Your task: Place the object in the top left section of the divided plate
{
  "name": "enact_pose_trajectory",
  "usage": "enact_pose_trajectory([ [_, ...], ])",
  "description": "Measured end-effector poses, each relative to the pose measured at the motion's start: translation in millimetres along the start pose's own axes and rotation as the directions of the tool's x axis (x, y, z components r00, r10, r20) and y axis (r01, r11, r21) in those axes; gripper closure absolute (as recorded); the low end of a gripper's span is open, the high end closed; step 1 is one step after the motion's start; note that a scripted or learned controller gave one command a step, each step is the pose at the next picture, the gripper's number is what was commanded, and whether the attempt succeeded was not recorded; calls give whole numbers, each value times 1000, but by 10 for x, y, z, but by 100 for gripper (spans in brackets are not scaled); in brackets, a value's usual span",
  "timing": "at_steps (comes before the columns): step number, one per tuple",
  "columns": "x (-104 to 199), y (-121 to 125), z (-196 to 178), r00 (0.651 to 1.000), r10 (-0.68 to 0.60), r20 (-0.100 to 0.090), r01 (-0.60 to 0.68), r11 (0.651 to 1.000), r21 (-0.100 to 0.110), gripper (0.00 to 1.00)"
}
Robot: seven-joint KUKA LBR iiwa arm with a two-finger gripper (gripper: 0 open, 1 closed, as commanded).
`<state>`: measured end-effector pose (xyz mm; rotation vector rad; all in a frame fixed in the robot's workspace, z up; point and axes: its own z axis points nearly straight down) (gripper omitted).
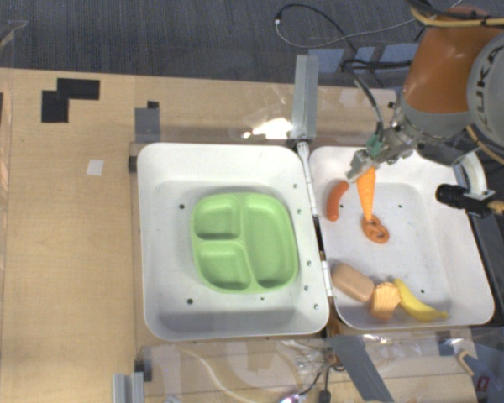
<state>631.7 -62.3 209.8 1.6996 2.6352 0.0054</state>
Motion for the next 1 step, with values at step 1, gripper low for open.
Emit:
enact_pose_trajectory([
  [1,625,241,61,978,-209,-1,209,978,1,100],
])
